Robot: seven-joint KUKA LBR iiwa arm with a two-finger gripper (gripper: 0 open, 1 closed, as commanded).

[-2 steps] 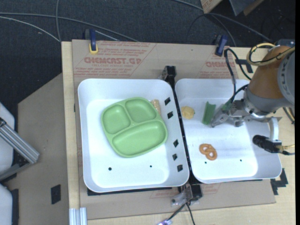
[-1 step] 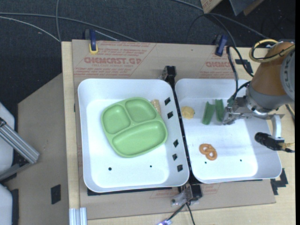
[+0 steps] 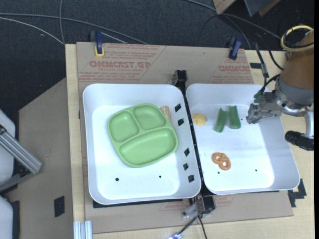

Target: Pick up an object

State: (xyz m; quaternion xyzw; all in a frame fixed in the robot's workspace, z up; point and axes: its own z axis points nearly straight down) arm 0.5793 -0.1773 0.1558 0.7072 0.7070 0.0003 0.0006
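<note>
The right bin [image 3: 279,176] holds two green pieces [image 3: 227,118] lying side by side near its back, a small yellow lump [image 3: 200,119] to their left, and an orange pretzel [image 3: 221,161] toward the front. My gripper [image 3: 255,114] hangs over the right bin's back right part, just right of the green pieces. Nothing shows between its fingers.
The left bin [image 3: 102,180] carries a green three-section plate [image 3: 143,134] with a tan item [image 3: 165,113] at its back right edge. Black clips line the divider between the bins. Cables run across the dark floor behind the bench.
</note>
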